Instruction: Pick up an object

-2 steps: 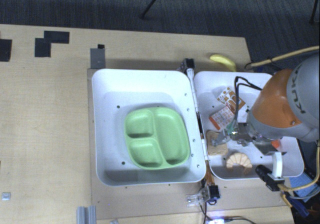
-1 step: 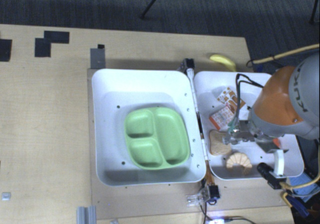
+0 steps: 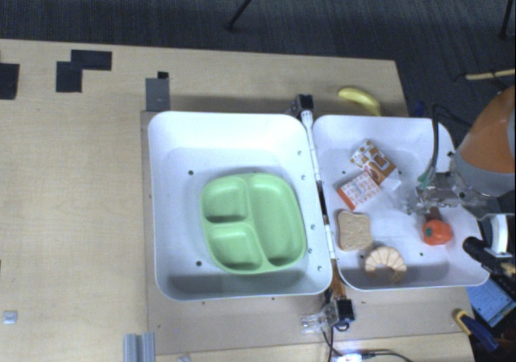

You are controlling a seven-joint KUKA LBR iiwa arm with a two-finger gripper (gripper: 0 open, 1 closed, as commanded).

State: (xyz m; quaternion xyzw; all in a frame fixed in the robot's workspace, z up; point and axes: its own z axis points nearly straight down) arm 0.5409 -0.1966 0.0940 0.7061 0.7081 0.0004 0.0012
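Bench: pale wood bench (image 3: 81, 191) with dark carpet beyond its far edge and two white bins side by side on it.
Left bin: the left bin (image 3: 161, 191) holds a green divided plate (image 3: 252, 222), lying flat in the middle.
Right bin: the right bin (image 3: 403, 131) holds all the small stuff, namely snack packets (image 3: 367, 177), a bread slice (image 3: 353, 230) and a croissant (image 3: 386, 262) near the front wall.
Stray item: a banana (image 3: 359, 99) lies on the bench just behind the bins.
Arm: the arm (image 3: 492, 143) comes in from the right, orange band showing.
Gripper: the gripper (image 3: 432, 199) hangs over the right side of the right bin, just beside the tomato (image 3: 436, 231).
Grip: open or closed, I cannot tell; the metal blurs together from up here.
Likely target: the tomato, judging by how near it sits.
Target's look: small, round, orange-red and glossy, with a dark stem spot on top; it lies apart from the bread and croissant.
Risk one: a round, smooth thing can roll or squirt away if the pinch lands off-centre.
Risk two: coming down short would close on nothing.
Risk three: a nudge could send it toward the bin's right wall, where reaching it gets awkward.
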